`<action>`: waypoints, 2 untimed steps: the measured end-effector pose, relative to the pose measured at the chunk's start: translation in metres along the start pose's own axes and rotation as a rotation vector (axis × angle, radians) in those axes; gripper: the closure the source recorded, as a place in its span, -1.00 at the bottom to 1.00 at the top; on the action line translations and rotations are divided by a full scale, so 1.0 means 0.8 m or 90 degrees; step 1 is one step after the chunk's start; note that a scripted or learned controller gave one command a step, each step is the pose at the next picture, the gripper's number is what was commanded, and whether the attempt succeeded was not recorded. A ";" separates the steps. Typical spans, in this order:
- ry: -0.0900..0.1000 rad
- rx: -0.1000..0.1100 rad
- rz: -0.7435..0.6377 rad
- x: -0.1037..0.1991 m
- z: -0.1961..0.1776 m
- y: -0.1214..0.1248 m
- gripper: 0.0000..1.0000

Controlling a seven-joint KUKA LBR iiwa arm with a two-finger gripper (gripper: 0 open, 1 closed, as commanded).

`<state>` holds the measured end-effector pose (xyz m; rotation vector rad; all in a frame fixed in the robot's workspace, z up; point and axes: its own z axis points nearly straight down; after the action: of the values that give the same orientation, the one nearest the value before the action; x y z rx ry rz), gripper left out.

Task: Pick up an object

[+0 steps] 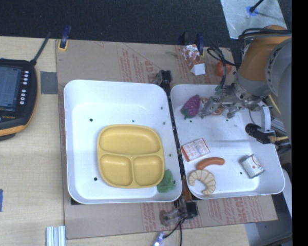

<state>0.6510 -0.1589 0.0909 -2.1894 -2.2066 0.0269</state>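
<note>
Two white bins sit side by side at the centre of the frame. The left bin (77, 137) holds a yellow plate (130, 155) with three compartments, lying flat in the lower middle of the bin. A green broccoli (166, 182) lies just beside the plate's lower right corner, against the bin's right wall.

The right bin (231, 132) holds several small things. Purple grapes (191, 106) lie in its upper left part. A small card (195, 149) with a red-and-white print lies left of centre, near the bin's left wall. Just below it a sausage (210, 163) lies roughly crosswise, and below that a croissant (202, 180) rests near the bin's lower edge, touching or nearly touching the sausage. A small can (252, 166) lies tilted on its side in the lower right part, well apart from the rest.

The arm (262, 60) comes in at the upper right of the frame. Its gripper (219, 107) is low over the upper part of the right bin, just right of the grapes. Whether it is spread or closed cannot be told, and nothing is seen in its grasp.

A tablet (7, 96) lies at the left edge of the frame.
</note>
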 end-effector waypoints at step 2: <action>-0.005 0.005 0.004 0.050 0.004 -0.003 -1.00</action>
<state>0.6483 -0.1187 0.0886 -2.1965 -2.1996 0.0433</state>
